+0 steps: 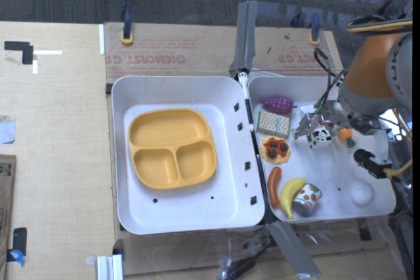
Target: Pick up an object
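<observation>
My gripper (pixel 307 126) hangs over the middle of the right bin (pixel 377 206), coming in from the right, and its fingers look spread open with nothing between them. A small black-and-white toy (pixel 320 136) lies just right of the fingertips, with a small orange piece (pixel 344 135) beside it. To the left lie purple grapes (pixel 277 103), a tan cracker (pixel 273 122) and a small pizza (pixel 275 149). Nearer the front are a red sausage (pixel 273 184), a banana (pixel 291 195), a small can (pixel 308 199) and a white ball (pixel 361 193).
The left bin (pixel 131 206) holds a yellow divided plate (pixel 172 146). A raised divider (pixel 251 134) separates the two bins. The arm's grey and orange body (pixel 374 75) covers the right bin's far right corner, and a black part (pixel 369 162) sticks out below it.
</observation>
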